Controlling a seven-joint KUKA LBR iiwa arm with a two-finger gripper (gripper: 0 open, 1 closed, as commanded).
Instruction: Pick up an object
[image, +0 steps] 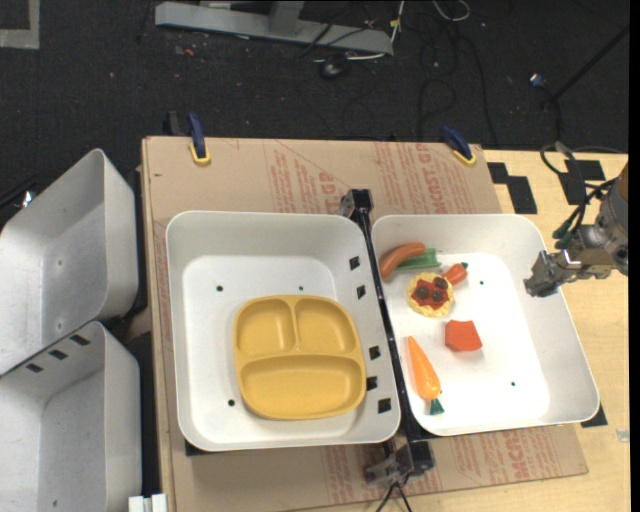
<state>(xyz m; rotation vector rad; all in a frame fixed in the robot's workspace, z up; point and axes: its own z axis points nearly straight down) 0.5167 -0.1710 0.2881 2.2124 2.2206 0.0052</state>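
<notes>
The two-finger gripper (543, 276) hangs over the right rim of the right white bin (570, 330); whether its fingers are open or closed I cannot tell. The nearest toy, a small red plastic block (463, 336), lies well apart to its left and lower. Beyond it lies the long orange plastic carrot (424, 370), pointing toward the front edge.

We see two white bins (270, 235) of smooth, faintly glossy plastic, and a yellow tray (298, 356) of matt plastic (moulded in compartments). The board (300, 170) beneath looks like printed brown cardboard, dull and flat. The orange carrot (424, 370) shows a plastic sheen.
</notes>
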